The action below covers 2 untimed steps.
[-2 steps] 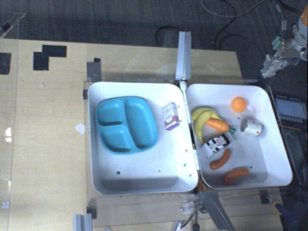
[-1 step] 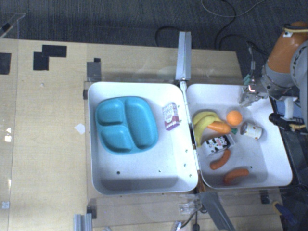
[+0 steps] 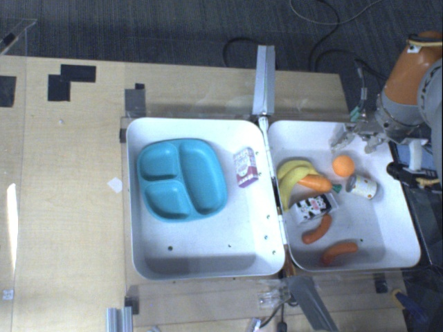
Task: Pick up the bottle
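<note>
Sausage (image 3: 339, 250) lies nearest, at the right bin's (image 3: 405, 251) front, with a second sausage (image 3: 316, 230) behind it. Further back the bottle (image 3: 362, 186) lies on its side, just beside the orange (image 3: 342, 165) and near the carrot (image 3: 317, 182) and banana (image 3: 294, 173). The gripper (image 3: 356, 135) hovers by the back wall, fingers spread wide, empty. Risks as I judge them: the round bottle rolling off under one finger, or a finger catching the orange and closing on that
</note>
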Each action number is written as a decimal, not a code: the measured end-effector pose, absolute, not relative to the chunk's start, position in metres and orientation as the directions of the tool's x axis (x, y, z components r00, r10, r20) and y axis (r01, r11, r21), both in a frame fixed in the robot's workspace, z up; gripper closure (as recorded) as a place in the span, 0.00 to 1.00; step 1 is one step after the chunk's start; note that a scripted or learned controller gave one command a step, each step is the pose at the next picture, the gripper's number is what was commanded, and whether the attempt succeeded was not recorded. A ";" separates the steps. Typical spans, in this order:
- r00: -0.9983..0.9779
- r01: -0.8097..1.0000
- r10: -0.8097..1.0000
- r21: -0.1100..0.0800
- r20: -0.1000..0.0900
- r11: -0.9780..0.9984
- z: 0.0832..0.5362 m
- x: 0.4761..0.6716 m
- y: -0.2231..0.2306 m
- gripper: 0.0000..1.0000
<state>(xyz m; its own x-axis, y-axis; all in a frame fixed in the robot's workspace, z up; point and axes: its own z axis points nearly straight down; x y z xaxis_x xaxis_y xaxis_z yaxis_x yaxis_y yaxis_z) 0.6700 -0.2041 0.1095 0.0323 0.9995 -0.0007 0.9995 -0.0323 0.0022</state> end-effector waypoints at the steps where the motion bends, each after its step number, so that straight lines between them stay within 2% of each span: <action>1: 0.033 0.999 0.999 0.006 -0.002 -0.033 0.281 0.670 -0.199 0.00; 2: 0.251 0.968 0.968 0.000 0.000 -0.251 0.217 0.610 -0.199 0.00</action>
